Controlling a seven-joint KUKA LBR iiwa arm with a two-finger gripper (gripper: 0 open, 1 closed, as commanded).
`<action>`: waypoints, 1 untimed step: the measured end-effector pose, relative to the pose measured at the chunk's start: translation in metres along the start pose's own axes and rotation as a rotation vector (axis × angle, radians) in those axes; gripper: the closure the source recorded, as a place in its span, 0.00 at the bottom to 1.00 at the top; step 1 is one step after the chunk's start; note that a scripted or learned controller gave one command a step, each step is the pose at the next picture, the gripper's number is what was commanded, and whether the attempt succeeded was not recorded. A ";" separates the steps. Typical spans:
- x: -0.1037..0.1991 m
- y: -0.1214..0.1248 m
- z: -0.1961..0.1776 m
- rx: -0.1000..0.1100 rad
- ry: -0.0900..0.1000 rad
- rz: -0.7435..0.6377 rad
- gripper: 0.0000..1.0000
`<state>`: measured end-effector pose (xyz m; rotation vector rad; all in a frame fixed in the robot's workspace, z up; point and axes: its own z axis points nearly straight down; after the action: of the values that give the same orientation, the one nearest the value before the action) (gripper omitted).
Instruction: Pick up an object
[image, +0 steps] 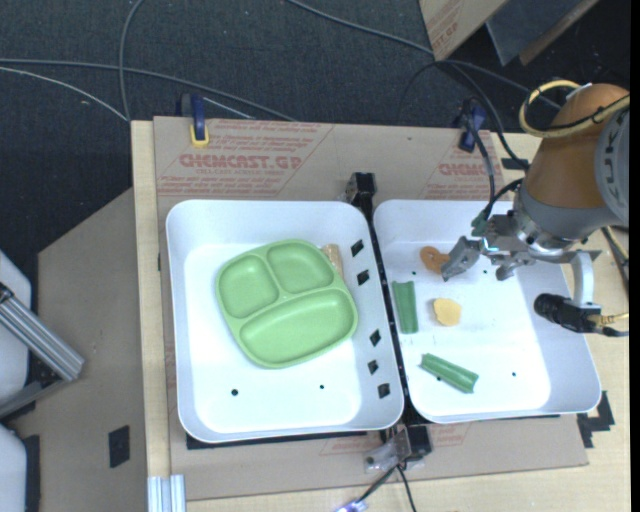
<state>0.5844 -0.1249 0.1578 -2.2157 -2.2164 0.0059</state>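
Objects to choose from: four small pieces lie in the right bin (560, 390), all loose on its flat white floor.
Orange-brown piece (433, 259): at about ten o'clock in that bin, just beside my fingertips; small, rounded, probably light plastic play food, stiff enough to pinch across its short width.
Yellow piece (447, 312): near the bin's middle; a smooth, chunky wedge, likely light and a little slippery, best taken across its flat flanks.
Upright green stick (404, 306): against the nine o'clock wall; long and straight-sided, rigid by the look of it; grip across the narrow width at mid-length, though the wall crowds one finger.
Slanted green stick (449, 372): at six o'clock, clear all round; I judge it the easiest hold.
My gripper (482, 262): at about eleven o'clock in the right bin, fingers spread apart, nothing between them.
Left bin (190, 330): holds a green divided plate (287, 302), glossy, smooth and broad, too wide for me except at its rim.
Small tan piece (332, 257): at the plate's two o'clock edge, too indistinct to judge.
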 end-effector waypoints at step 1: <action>0.010 0.003 0.055 -0.001 0.000 -0.001 0.00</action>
<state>0.5872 -0.1146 0.1033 -2.2149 -2.2177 0.0053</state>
